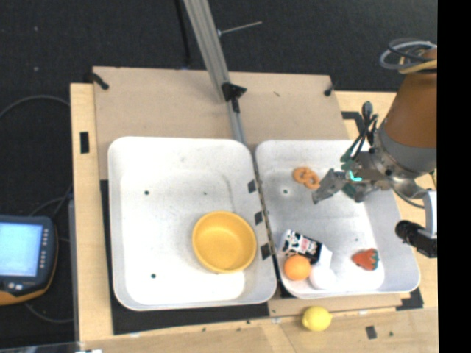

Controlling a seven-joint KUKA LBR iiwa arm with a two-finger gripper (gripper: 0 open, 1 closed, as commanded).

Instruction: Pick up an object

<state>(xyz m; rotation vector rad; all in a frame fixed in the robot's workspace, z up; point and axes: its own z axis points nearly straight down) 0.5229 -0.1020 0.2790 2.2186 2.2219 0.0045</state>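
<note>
The arm comes in from the right and its gripper (327, 188) hangs over the far half of the right bin (383, 219), just near and right of a small orange pretzel-shaped piece (305, 176), which lies loose on the white floor; whether the fingertips touch the bin I cannot tell. The jaws look narrow with nothing between them, though the fingers are dark and small, so this is a reading rather than a certainty. The pretzel piece seems the likeliest target, since it lies alone and open to a grasp from above. The other candidates crowd the near edge of that bin: an orange ball (297, 268) touching a black-and-white carton (302, 245) and a white object (321, 276), with a red strawberry-like toy (365, 259) apart to their right. A yellow bowl (224, 240) sits in the left bin (147, 197), and a yellow lemon (316, 318) lies outside on the bench (169, 101).
</note>
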